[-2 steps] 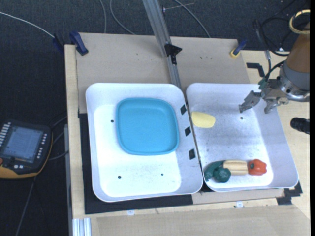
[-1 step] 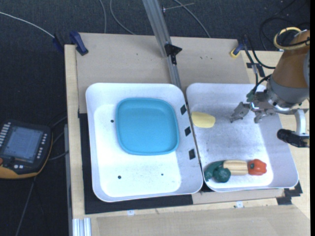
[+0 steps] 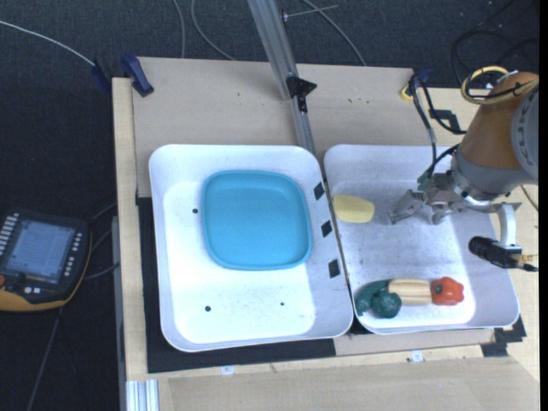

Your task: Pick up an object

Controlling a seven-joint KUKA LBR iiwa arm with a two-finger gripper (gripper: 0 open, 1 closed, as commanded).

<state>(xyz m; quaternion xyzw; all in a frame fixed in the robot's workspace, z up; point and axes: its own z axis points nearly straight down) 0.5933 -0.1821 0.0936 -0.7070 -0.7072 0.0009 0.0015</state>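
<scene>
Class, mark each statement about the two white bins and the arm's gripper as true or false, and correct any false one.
1. The blue plate lies in the left bin. True.
2. The yellow object sits on the blue plate. False: it lies in the right bin, near its left wall.
3. The gripper hovers over the right bin. True.
4. The gripper holds the red object. False: that lies apart, near the bin's front edge.
5. The green object lies beside a tan piece. True.
</scene>
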